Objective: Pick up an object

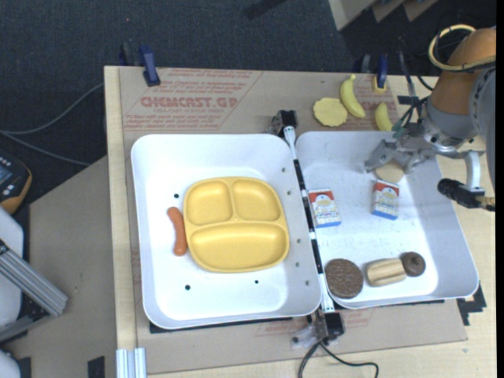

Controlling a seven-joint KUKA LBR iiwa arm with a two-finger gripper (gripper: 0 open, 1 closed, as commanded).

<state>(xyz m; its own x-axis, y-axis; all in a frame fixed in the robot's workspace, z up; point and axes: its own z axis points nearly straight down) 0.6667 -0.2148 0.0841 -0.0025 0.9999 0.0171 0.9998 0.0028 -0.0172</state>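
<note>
Around the right bin (pixel 449 242), two small cartons (pixel 324 209) (pixel 385 200) lie mid-floor, with a cookie (pixel 343 277), a bread roll (pixel 385 271) and a doughnut (pixel 413 264) along its near wall. At its far right corner the fingers (pixel 376 162) are spread open, straddling a pale tan piece (pixel 388 172) without gripping it.

On the brown board (pixel 197 101) behind my bins I read "CHEMCAST GP" in red; its smaller lines and the two small cartons' (pixel 324 209) print are too blurred.
</note>
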